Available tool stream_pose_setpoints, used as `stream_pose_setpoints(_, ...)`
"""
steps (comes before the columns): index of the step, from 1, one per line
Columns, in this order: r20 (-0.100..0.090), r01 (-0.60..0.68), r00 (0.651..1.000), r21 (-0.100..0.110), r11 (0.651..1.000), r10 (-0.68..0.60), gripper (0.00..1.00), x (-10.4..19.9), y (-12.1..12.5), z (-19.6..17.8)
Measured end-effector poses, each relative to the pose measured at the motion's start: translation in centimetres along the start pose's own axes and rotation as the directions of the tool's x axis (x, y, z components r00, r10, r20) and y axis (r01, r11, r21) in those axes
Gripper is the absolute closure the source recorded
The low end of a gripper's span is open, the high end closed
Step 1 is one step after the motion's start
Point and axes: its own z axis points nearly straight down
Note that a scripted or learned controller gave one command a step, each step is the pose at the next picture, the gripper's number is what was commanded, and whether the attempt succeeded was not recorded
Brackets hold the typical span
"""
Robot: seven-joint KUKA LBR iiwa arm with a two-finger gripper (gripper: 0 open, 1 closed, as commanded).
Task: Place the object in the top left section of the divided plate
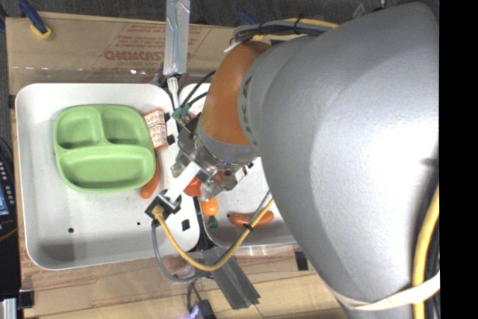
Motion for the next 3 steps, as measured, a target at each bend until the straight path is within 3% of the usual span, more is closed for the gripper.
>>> stream_pose_setpoints(1, -0.003, -0.155, 0.988, -0.001, 0.988, 0.155, 1.0, 11.7, 3.6, -6.4)
stream_pose_setpoints(2, 0.003, -0.048, 0.999, 0.002, 0.999, 0.048, 1.0, 0.0, 3.7, 0.1)
stream_pose_setpoints(3, 0.002, -0.089, 0.996, 0.002, 0.996, 0.089, 1.0, 0.4, -3.6, 0.0)
